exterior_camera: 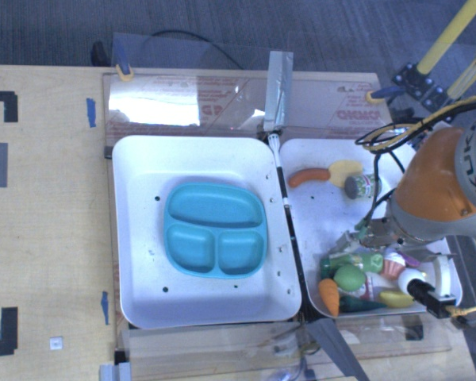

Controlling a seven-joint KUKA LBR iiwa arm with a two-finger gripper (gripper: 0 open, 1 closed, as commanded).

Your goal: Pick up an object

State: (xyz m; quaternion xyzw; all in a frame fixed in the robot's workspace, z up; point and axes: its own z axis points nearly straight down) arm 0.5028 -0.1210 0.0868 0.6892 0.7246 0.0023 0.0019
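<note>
Plywood bench (pixel 40 236), white bins (pixel 135 213), grey carpet (pixel 222 6).

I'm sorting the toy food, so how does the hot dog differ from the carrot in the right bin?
The hot dog is long, reddish-orange and lies alone near the bin's far side; the carrot is shorter, brighter orange, tapered, and sits at the near edge crowded against other toys. Both lie in the right bin.

Grey arm (pixel 444 185) reaching in from right, orange-banded wrist bent downward, gripper (pixel 363 236) low
</note>
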